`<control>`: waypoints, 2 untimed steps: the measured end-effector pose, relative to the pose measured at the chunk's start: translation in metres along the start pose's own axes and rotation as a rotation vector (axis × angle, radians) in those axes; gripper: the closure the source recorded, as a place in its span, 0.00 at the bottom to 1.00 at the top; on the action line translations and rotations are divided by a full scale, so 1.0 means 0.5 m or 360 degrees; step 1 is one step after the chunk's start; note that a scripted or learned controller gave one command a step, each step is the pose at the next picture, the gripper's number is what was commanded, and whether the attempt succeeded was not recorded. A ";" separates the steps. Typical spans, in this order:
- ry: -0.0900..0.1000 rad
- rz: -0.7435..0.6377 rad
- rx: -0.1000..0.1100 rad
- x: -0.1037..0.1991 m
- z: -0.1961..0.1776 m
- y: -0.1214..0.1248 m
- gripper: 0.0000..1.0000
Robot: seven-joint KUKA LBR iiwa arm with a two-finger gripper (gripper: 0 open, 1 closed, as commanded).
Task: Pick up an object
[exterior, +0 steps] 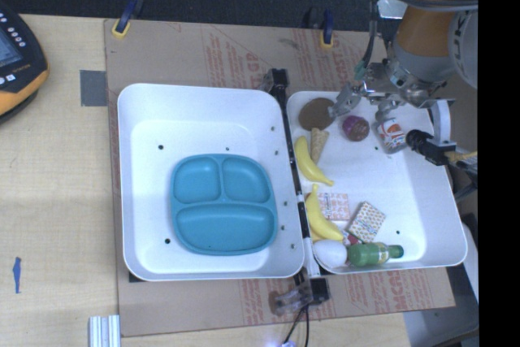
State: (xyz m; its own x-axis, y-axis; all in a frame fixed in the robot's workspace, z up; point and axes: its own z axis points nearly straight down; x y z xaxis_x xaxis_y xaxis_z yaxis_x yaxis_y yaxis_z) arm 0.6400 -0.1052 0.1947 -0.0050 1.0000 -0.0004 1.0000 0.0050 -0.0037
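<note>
My gripper [367,100] hangs over the far end of the right bin [431,199], under the orange-banded wrist. Its fingers [346,100] are spread open with nothing between them. Just in front of it lie a purple round object [355,127], a brown round object [315,113] and a small red-and-white can [392,134]. Further along the bin are two yellow bananas [309,162] [318,217], a tan wedge [318,144], a pink patterned packet [335,206], a checkered packet [366,220], a green bottle [374,254] and a white egg [329,253].
The left bin [146,134] holds a blue divided plate [223,203]. A yellow-and-black handheld unit [16,61] lies at the bench's far left. Clamps [123,19] [327,27] hold the brown board at its far edge.
</note>
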 end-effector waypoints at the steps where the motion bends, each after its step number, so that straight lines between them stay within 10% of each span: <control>1: -0.0006 0.0012 0.0001 -0.182 0.101 0.030 0.00; 2: 0.0010 0.0003 0.0026 -0.111 0.216 -0.214 0.00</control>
State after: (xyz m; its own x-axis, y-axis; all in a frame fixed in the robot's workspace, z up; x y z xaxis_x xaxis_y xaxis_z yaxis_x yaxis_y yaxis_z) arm 0.5328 -0.1614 0.0873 -0.0028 1.0000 0.0056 0.9998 0.0029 -0.0201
